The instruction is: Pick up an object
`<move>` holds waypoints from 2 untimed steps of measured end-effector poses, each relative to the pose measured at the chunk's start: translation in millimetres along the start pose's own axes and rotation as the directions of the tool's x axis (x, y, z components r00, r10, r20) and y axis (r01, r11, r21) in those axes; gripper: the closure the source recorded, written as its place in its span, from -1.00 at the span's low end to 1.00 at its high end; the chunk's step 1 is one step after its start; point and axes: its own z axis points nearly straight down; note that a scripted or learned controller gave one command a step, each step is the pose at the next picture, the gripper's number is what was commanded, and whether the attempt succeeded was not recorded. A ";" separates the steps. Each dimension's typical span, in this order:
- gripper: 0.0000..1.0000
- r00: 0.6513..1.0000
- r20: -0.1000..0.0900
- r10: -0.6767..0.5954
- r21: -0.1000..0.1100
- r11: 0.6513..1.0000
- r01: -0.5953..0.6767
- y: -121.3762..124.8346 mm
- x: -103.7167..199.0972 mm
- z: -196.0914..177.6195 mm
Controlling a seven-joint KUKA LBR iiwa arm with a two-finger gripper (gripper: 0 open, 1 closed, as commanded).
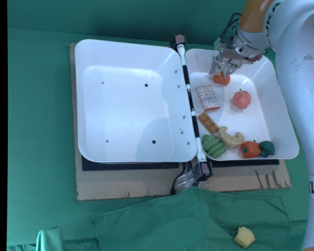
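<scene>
The gripper is reaching down into the right bin near its far wall, with the grey arm and its orange band stretching in above it. Its tips are sitting right on top of a small orange-red piece, which is peeking out just below the fingers. The fingers are looking narrow and close together around the top of that piece, but how far apart they really are, and whether they are pinching it or merely touching it, I cannot tell from this angle.

Taking the small orange-red piece as the landmark, the other things are lying like this. A printed card box is lying just nearer the camera and slightly to the left of it. A round red tomato is sitting nearer the camera and to the right of it, apart from the box. A brown waffle is lying farther towards the camera, beyond the box. Well beyond that, at the near wall of the bin, a green bundle, a pale curled piece, an orange-red fruit and a dark green lump are crowding together in a row.

The left bin is lying well to the left of the piece, across the divider rail. A yellow toy is lying on the green cloth, far nearer the camera than the piece
</scene>
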 end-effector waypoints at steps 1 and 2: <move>1.00 1.000 0.000 0.000 -0.032 1.000 0.000 -48.8 21.0 -1.4; 1.00 1.000 -0.001 0.002 -0.035 0.999 -0.002 -110.3 8.0 -0.5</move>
